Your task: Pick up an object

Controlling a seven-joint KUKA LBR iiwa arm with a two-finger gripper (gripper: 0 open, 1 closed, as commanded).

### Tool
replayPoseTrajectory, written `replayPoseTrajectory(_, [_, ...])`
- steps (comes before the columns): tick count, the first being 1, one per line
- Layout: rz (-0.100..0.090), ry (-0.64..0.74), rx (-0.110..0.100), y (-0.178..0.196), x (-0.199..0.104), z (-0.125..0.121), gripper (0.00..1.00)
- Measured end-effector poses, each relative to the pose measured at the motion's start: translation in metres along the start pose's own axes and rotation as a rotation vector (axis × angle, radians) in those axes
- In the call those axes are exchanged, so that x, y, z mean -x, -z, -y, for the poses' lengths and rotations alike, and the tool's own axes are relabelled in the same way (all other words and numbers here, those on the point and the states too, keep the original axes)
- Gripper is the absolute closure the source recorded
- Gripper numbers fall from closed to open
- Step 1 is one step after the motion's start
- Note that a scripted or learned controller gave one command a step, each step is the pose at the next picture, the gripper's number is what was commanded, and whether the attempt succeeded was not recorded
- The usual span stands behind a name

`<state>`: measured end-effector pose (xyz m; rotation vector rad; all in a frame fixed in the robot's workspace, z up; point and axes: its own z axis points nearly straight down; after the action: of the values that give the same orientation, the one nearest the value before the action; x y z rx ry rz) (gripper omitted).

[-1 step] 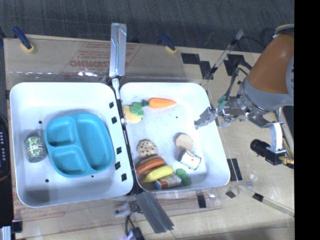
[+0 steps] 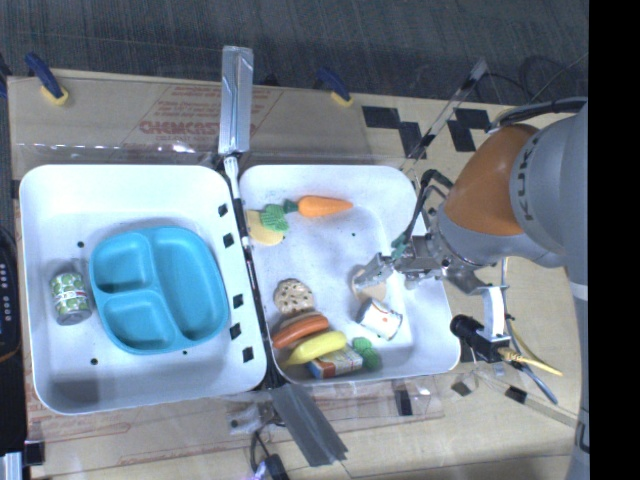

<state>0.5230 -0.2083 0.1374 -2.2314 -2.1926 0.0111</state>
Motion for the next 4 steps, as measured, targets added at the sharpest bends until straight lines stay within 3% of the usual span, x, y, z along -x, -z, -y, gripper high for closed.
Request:
replayPoseTrajectory(1, [0.003,-0.006,0.013,-0.046,-0.007,0.028,0.0])
replayPoseTrajectory(2, [0.004,-0.003,0.014,-0.036,-0.006,0.027,1.0])
replayPoseTrajectory(3, [0.004,-0.003,0.014,-0.036,-0.006,0.027,0.0])
replayPoseTrajectory(4, [0.004,-0.051,0.013,-0.045,-0.006,-0.047,0.0])
